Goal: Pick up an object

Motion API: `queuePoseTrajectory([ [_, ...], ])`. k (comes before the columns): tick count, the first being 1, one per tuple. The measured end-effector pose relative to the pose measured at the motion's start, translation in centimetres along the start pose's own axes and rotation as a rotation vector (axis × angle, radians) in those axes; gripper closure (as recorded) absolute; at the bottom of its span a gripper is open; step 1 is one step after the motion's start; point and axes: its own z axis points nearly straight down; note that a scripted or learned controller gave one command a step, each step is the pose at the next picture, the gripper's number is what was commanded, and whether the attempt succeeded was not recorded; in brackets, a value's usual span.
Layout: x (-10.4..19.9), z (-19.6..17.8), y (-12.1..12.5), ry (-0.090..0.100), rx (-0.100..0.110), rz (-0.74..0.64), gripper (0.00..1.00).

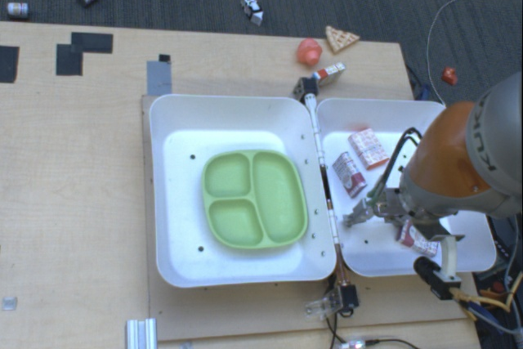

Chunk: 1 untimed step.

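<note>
Tool (pixel 357 216) low in my right bin (pixel 478 257), grip state unreadable; I'd centre over the carton (pixel 349 173) just beyond it.

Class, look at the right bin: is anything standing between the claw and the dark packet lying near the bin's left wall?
Nothing visible does. The claw hangs over bare white floor just below the dark packet; the paler packet lies beyond it.

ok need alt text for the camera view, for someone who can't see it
A grey robot arm with an orange band reaches from the right over the right shallow white bin, its hand low near several small red-and-white packets. The left shallow white bin holds a light green three-compartment plastic tray.
</note>
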Motion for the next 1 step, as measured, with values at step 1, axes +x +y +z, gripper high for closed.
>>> queuePoseTrajectory([
  [1,0.08,-1.13,0.24,0.0,-0.007,-0.002,1.0],
])
